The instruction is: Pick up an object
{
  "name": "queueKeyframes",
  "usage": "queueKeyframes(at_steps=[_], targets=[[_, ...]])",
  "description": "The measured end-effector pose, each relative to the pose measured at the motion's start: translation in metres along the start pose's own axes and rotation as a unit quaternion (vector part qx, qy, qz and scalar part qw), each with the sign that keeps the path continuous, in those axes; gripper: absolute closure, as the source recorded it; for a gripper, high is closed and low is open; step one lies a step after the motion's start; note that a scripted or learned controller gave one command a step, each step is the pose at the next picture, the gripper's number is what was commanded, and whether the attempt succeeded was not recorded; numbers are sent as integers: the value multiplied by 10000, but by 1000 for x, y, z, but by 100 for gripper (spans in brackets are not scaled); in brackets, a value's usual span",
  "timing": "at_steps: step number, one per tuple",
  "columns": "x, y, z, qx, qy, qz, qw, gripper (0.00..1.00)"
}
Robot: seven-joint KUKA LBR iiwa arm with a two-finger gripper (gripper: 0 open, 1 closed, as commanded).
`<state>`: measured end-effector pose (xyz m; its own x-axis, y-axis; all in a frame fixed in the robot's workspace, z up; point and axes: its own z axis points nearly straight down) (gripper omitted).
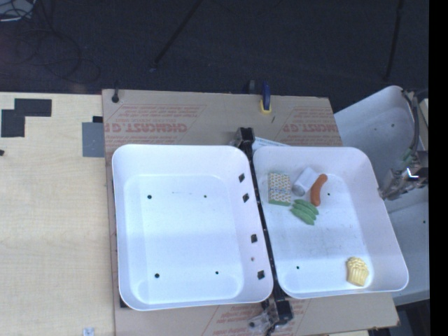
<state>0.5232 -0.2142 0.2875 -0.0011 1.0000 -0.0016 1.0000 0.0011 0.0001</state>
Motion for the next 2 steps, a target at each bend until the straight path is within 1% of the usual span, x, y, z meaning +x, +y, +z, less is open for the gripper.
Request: queueKeyframes(at_steps=[1,2], targets=[[2,-50,42,39,24,11,10000,100],[33,-13,-48,-35,-1,-22,10000,100]])
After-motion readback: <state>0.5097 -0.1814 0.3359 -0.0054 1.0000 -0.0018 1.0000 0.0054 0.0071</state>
